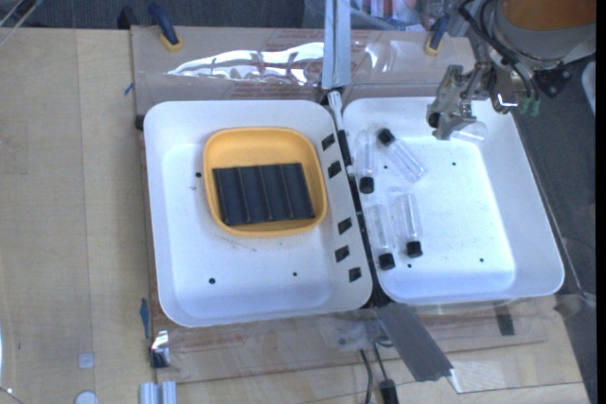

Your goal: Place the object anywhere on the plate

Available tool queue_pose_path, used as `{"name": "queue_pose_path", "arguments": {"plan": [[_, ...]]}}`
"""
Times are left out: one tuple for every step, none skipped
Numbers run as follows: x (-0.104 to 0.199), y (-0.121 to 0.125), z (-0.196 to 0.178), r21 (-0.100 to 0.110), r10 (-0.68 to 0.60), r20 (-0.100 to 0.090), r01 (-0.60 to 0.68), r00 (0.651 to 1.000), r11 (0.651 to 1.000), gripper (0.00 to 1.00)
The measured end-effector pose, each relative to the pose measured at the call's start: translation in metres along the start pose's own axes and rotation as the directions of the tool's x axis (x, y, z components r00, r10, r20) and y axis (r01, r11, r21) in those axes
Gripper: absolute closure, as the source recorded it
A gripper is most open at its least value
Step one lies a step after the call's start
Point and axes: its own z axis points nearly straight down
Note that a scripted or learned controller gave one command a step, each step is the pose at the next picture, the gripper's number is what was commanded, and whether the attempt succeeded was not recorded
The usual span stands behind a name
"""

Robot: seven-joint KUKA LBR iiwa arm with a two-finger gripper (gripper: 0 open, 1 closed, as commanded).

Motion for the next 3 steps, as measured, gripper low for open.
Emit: {"name": "queue_pose_path", "arguments": {"plan": [[-0.012, -0.006, -0.035, 0.0, -0.184, 0.002, 0.184, 0.983, 0.983, 1.0], [-0.014, 0.025, 0.004, -0.004, -0.447, -0.003, 0.447, 0.894, 0.894, 1.0], [-0.01, 0.045, 0.046, -0.006, -0.676, -0.003, 0.676, 0.737, 0.737, 1.0]]}}
